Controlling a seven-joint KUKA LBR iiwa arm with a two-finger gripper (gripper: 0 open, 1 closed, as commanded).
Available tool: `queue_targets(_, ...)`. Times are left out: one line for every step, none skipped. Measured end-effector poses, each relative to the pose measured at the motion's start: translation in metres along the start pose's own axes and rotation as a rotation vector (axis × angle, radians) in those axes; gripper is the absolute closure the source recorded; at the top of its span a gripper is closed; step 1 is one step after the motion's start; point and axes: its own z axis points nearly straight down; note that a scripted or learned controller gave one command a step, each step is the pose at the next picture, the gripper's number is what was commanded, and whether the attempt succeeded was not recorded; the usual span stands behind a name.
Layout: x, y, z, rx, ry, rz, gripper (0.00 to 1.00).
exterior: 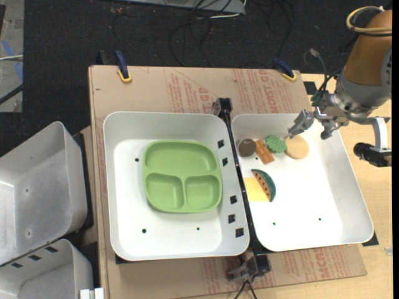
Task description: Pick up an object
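Note:
The right bin [336, 198] holds several small toy foods near its far left side. A tan round piece [298, 147] lies beside a green lumpy piece [275, 144], an orange stick [264, 153] and a brown ball [247, 146]. Closer to me a watermelon slice [266, 183] rests against a yellow slab [253, 190]. My gripper [313, 127] hangs over the far edge of the right bin, just above and right of the tan piece. Its fingers [300, 123] are spread open with nothing between them.
A green divided plate [182, 176] lies in the left bin [118, 167]. A black divider [235, 167] runs between the two bins. Grey plastic tubs [34, 179] stand off the bench at the left. Cables lie on the floor behind.

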Motion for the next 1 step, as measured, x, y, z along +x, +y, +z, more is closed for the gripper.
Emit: queue_targets(0.0004,0.0029,-0.0070,-0.012,-0.003,-0.003,0.00)
